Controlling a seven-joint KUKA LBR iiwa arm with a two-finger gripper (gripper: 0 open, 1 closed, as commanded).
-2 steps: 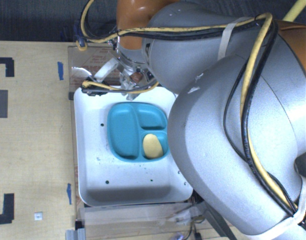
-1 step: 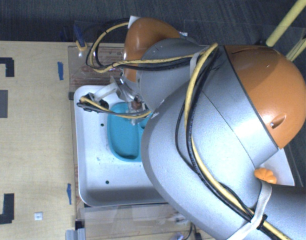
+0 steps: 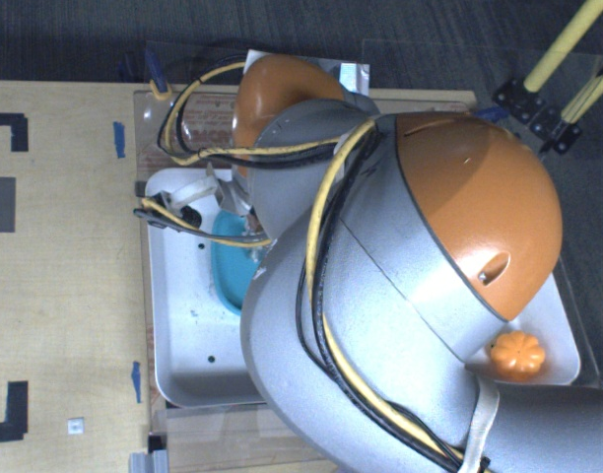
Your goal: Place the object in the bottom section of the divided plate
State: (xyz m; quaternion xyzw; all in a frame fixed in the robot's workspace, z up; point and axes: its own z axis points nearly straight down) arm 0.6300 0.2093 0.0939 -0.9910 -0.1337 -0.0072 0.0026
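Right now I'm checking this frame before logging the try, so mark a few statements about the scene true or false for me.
1. A small orange pumpkin-shaped object lies in the white bin at the lower right. True.
2. The turquoise plate sits in the shallow white bin on the left. True.
3. The turquoise plate is in full view. False: the grey arm covers most of it.
4. The pumpkin-shaped object rests on the turquoise plate. False: it lies apart, in the other bin.
5. Yellow cables run along the arm. True.
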